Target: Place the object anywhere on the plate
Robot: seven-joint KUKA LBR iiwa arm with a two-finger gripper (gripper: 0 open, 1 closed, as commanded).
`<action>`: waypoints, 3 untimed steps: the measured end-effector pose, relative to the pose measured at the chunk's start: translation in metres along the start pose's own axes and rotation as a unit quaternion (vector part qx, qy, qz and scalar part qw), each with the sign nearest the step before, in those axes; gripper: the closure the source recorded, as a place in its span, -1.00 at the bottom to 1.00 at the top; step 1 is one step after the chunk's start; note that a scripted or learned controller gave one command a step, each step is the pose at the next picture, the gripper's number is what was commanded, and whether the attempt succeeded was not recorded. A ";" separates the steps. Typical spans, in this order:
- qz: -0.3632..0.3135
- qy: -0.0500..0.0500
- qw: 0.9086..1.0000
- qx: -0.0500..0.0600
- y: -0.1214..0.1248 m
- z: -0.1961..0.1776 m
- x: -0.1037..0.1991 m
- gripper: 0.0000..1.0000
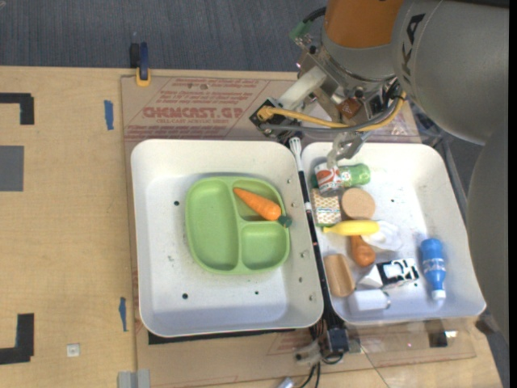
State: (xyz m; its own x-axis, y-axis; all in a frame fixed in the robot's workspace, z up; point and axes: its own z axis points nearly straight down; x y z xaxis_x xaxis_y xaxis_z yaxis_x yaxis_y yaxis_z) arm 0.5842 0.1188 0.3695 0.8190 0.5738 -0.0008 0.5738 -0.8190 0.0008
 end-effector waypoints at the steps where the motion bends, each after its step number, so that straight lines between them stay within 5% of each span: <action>1: -0.003 -0.003 1.000 0.000 0.000 -0.005 0.002 1.00; 2: 0.016 -0.009 1.000 0.004 -0.043 0.112 0.018 1.00; 3: 0.020 -0.004 1.000 0.001 -0.040 0.107 0.019 -1.00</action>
State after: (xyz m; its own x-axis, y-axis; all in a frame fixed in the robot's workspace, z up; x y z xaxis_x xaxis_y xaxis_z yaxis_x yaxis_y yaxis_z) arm 0.5765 0.1620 0.2627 0.8414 0.5404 -0.0084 0.5404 -0.8414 -0.0017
